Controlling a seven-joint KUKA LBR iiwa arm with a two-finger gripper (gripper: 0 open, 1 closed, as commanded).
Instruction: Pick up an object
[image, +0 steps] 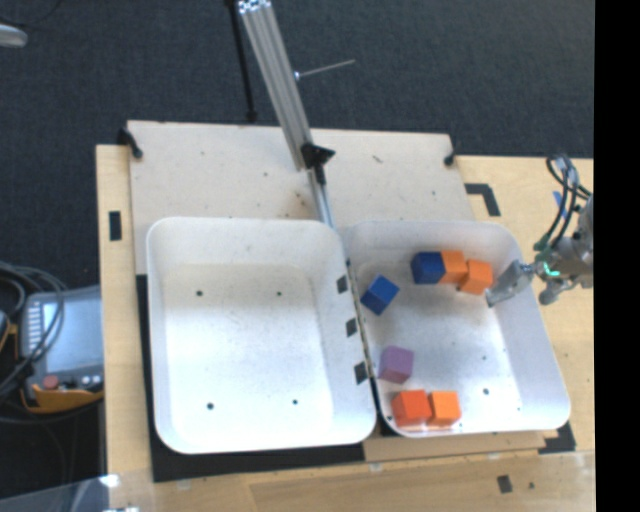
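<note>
Fingers (527, 283): seen spread apart, nothing gripped, poised at the right bin (520, 395) rim, right of frame. Blocks, loose in that bin: orange pair (467, 271) nearest, blue (427, 267) touching; blue (379, 295); purple (396, 364); orange pair (425, 408) at bottom.

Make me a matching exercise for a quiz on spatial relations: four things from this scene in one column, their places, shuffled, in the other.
Things:
1. purple block
2. gripper
3. tilted blue block
4. pair of orange blocks

Places:
A. at the right bin's right rim
B. near the right bin's left wall, upper half
C. against the right bin's bottom edge
D. just above the bottom orange pair

Pairs: 1-D, 2-A, 3-B, 4-C
</note>
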